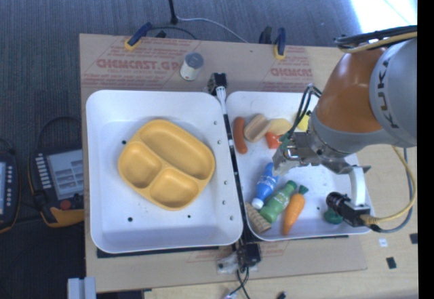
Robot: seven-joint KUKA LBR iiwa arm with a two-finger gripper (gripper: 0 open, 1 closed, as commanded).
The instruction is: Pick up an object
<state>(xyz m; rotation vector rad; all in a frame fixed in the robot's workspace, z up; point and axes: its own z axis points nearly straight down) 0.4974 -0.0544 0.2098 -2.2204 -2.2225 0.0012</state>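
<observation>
My gripper (285, 153) hangs over the right bin (313, 100), just above the top of a blue bottle (265, 184). Next to that bottle lie a green bottle (278, 201) and an orange carrot (292, 212). A waffle-patterned tan piece (255, 217) rests at the bin's front edge. Toward the back are a red sausage (239, 135), a tan bread roll (255, 126), a yellow piece (279, 126) and a small orange-red piece (272, 140), partly hidden by the arm. Nothing is visibly held.
The left bin (108, 216) holds a yellow three-compartment plate (167, 163). A dark green object (332, 217) sits at the right bin's front right, beside a white-and-black fitting (354, 199) on the arm. A divider ridge (229, 155) separates the bins.
</observation>
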